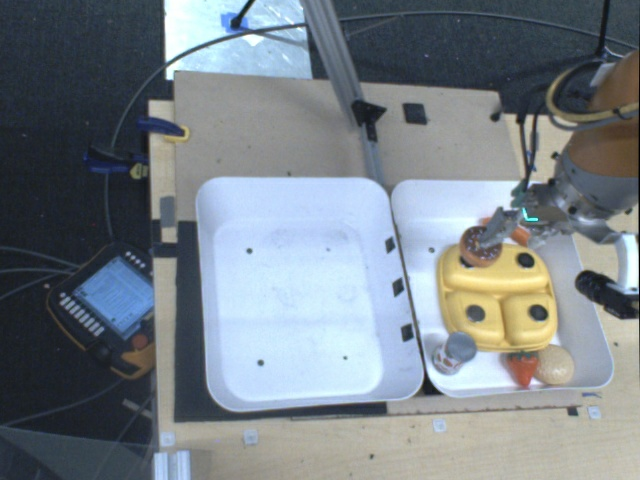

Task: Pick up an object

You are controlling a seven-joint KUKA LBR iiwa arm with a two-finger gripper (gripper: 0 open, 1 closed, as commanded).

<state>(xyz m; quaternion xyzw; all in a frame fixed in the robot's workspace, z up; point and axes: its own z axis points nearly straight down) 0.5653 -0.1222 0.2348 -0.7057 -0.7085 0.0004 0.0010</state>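
One donut directly under pincer.

A single camera is sitting fixed above the bench, looking down at a slant and taking in both the left bin and the right bin side by side. It is standing far enough back that the dark floor around the bench, its cables and a handheld control pendant at the left are also falling inside the frame. The arm is entering from the right edge, so the camera is facing the bench with the robot's base off to that side.
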